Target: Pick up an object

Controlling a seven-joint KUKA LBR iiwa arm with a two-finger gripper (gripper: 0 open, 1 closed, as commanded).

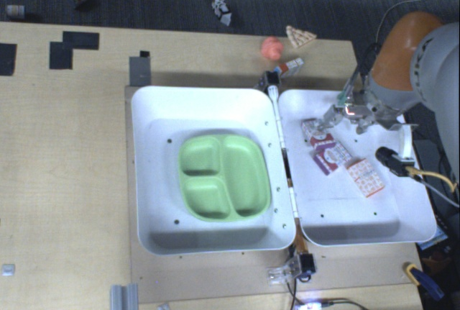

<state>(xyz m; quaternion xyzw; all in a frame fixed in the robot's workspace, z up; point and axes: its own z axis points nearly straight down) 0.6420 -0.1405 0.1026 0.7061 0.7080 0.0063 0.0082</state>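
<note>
The pincer [350, 111] hangs over the far part of the right bin [316, 219]; whether it is spread or pressed together I cannot tell. The nearest object, a crumpled red-and-white packet [327, 150], lies on the bin floor just toward the bin's near-left from the pincer, its long axis slanting from far-left to near-right. A flat patterned card [365, 177] lies just beside the packet.
</note>
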